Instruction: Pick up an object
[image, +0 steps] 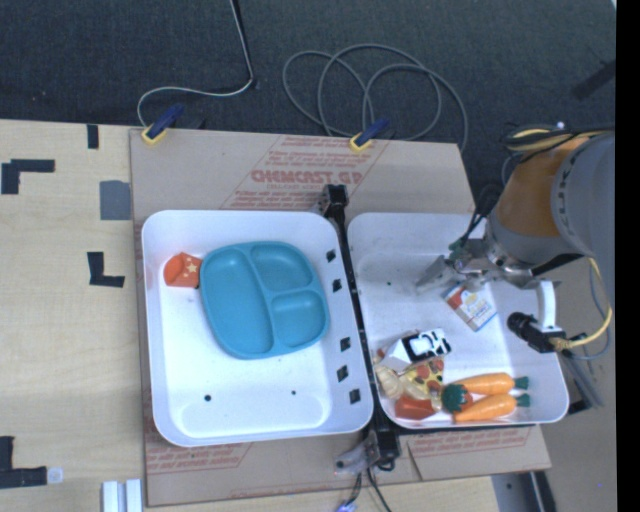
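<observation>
Near edge of the right bin (556, 400): two carrots (488, 394) lying side by side, touching, green tops pointing left. Just left of them a red piece (412, 407) and a pale crumpled item (392, 379) against the divider. A bit farther in, a small black-and-white object (426, 345). Farther still, mid-bin on the right, a small packet (471, 306) with red and white print, lying flat.

The tool (452, 270) sits low over the right bin, just beyond the packet, with a pale prong reaching left toward the bare bin floor. I cannot tell from this angle whether it is released or clenched; nothing is visibly between its parts. My judgement: no pick made yet.

Doing the step well: the packet is the nearest candidate, lying just beside the tool on its near side. It is flat, so I would come straight down with the tool spanning its short side and press close to the floor before closing. The carrots are rounder and probably easier to grip, but they lie touching, so a grasp across both may slip; I would go for the outer one.

Left bin (160, 300): one blue divided plate (265, 298), one red item (182, 269) touching its left edge.

Count: bins 2, carrots 2, packet 1, black-and-white object 1, red piece 1, pale item 1, plate 1, red item 1. Beyond the bench, looped cable (370, 90) on the dark floor.
</observation>
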